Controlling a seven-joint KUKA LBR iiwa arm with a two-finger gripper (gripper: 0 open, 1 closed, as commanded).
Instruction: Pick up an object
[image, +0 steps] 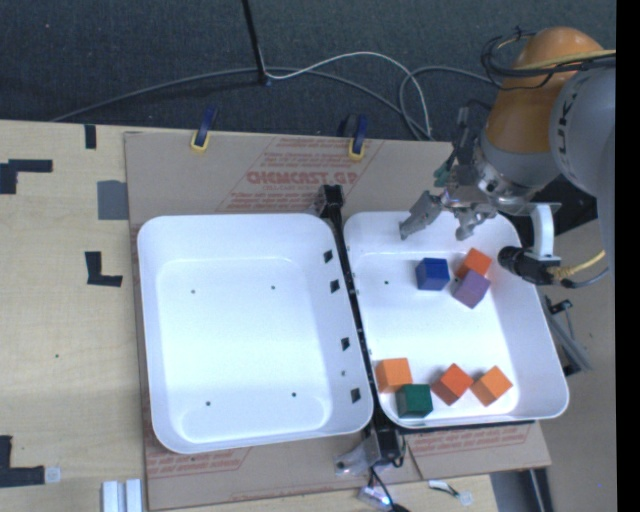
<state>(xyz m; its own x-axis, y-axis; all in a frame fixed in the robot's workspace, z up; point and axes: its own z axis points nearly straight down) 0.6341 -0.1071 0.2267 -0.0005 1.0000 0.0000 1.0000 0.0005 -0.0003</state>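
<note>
Blocks lie loose in the right bin (520, 345), none with a clear long axis. The gripper (445, 222) hangs over the bin's far edge, fingers spread apart, holding nothing. Just below it sit the purple block (470, 289), blue block (432, 273) and an orange block (477, 263); the green block (414, 401) lies well below.

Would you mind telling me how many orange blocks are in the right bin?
4: one orange block beside the purple block, three near the front wall. None seems hidden.
</note>
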